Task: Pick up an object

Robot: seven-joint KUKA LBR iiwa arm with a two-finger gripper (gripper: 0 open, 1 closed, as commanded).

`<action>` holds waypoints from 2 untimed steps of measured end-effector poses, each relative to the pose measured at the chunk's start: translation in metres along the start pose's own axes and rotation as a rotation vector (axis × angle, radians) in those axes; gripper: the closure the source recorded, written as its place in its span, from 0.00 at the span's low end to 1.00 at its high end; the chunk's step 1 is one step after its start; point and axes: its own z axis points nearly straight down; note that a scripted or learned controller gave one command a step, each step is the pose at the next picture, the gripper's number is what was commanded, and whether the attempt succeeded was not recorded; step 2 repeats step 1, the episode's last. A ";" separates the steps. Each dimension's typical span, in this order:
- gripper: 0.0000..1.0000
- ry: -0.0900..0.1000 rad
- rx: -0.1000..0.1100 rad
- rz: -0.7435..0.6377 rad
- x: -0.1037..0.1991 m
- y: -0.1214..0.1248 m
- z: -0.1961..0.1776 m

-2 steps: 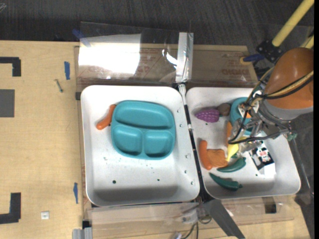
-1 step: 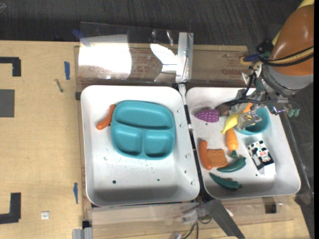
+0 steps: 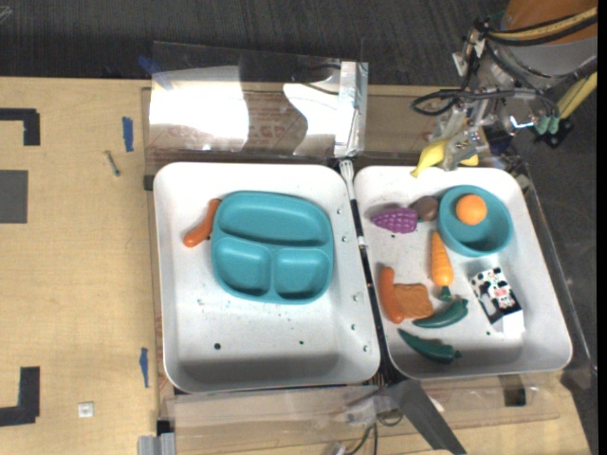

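1. Seemingly, a yellow toy banana (image 3: 432, 156) is pinched between the fingers of the gripper (image 3: 453, 153), which is seen above the far rim of the right bin (image 3: 545, 282); the fingers are closed narrowly on the banana's right end, while its left tip juts out free.
2. A slip is judged the main risk: the banana is held near one end only, so it could be swung or shaken loose by any quick motion of the arm.
3. A fall outside the bin is also possible, since the banana is carried right over the rim and could be dropped onto the bench beyond it.
4. Loose cables (image 3: 446, 98) are seen near the wrist and could be snagged during a turn.
5. Two white bins are counted.
6. In the left bin (image 3: 180, 330) one teal divided plate (image 3: 270, 245) and one orange sausage-like toy (image 3: 200, 226) are counted.
7. In the right bin are counted: one teal bowl (image 3: 479, 230) holding one orange ball (image 3: 470, 209), one purple toy (image 3: 395, 220), one carrot (image 3: 441, 260), one orange-brown piece (image 3: 406, 298), two dark green vegetables (image 3: 432, 330), and one black-and-white patterned item (image 3: 495, 293).
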 end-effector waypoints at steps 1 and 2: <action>1.00 0.009 -0.004 -0.176 -0.002 0.018 0.039; 1.00 0.009 -0.004 -0.176 -0.002 0.018 0.039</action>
